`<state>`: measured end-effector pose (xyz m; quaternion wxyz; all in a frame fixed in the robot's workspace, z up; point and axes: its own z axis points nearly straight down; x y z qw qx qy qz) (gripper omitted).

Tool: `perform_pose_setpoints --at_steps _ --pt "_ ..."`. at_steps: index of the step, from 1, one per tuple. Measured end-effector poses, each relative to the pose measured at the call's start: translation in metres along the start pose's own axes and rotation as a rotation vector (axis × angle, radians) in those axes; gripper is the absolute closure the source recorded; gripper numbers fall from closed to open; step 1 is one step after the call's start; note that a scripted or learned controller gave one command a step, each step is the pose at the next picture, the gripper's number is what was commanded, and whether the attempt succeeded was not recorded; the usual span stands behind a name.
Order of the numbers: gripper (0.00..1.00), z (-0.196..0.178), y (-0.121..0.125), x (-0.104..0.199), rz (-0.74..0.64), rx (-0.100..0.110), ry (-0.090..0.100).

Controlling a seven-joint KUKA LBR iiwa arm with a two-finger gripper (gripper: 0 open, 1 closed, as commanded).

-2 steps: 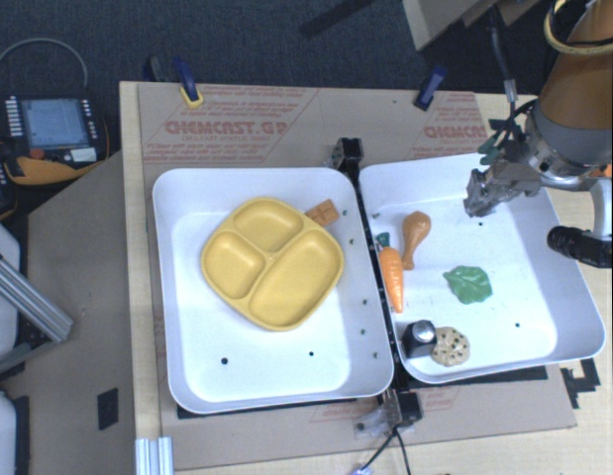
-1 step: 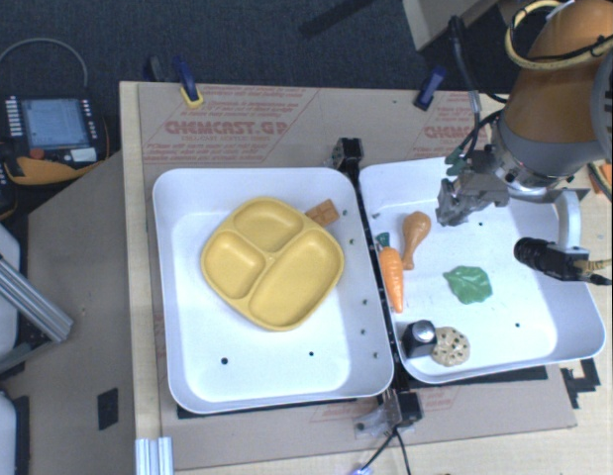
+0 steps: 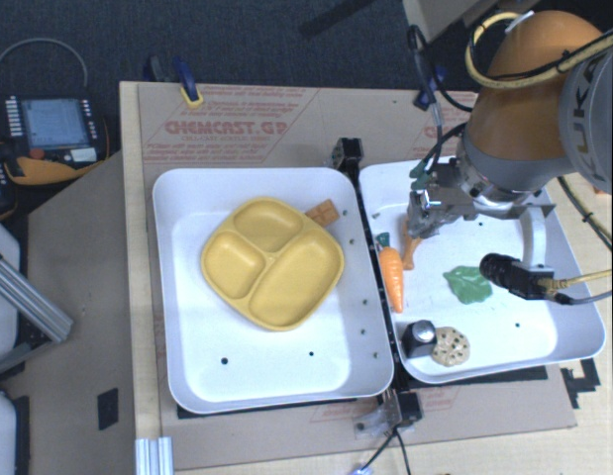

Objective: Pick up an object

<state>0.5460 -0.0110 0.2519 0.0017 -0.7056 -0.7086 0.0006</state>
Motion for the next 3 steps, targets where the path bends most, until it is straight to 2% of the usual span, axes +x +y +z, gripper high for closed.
perform_pose_setpoints --at_steps 2,3 --pt "1.0 0.007 -0.034 0.102 0.0 0.001 -0.001" --pt "0.0 0.007 -0.034 0.1 0.004 0.0 -0.001"
